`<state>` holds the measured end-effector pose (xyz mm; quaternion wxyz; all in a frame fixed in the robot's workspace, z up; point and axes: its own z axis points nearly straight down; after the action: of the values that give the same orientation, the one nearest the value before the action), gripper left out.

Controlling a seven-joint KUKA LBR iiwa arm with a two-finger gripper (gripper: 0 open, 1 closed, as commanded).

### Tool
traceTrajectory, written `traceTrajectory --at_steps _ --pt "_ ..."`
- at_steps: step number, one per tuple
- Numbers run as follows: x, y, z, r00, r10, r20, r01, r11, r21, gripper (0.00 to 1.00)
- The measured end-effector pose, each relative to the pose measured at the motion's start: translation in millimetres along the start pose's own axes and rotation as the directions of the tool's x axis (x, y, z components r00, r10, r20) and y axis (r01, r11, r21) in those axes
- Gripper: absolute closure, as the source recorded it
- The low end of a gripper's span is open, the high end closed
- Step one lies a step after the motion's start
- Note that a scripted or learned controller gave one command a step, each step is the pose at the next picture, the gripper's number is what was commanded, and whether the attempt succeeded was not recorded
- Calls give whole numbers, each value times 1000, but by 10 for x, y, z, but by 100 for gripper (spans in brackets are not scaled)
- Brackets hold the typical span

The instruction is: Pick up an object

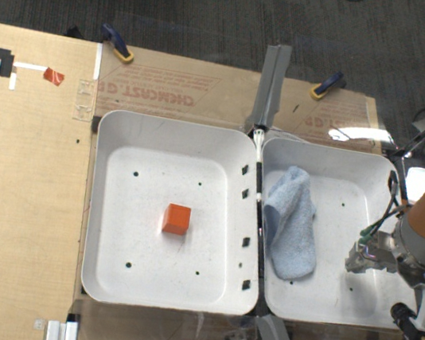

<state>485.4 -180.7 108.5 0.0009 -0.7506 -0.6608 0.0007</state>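
An orange-red cube [177, 220] sits near the middle of the left white bin [99, 267]. A pale blue sock [291, 224] lies crumpled along the left side of the right white bin [326, 309], against the divider. My gripper [360, 258] hangs at the right side of the right bin, under the orange band of the arm, well to the right of the sock and apart from it. Nothing shows between its tips.
A grey metal bar [272, 86] runs up from the joint between the bins. Cardboard [177, 91] lies behind them, held by two clamps. A wooden board [10, 172] covers the left. Cables [391, 205] hang by the arm.
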Motion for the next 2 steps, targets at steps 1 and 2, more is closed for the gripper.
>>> traceTrajectory --at_steps 1,2 --pt "377 63 -237 999 42 1 -42 999 -1 100" --pt "423 325 -960 949 315 2 -315 949 -1 100"
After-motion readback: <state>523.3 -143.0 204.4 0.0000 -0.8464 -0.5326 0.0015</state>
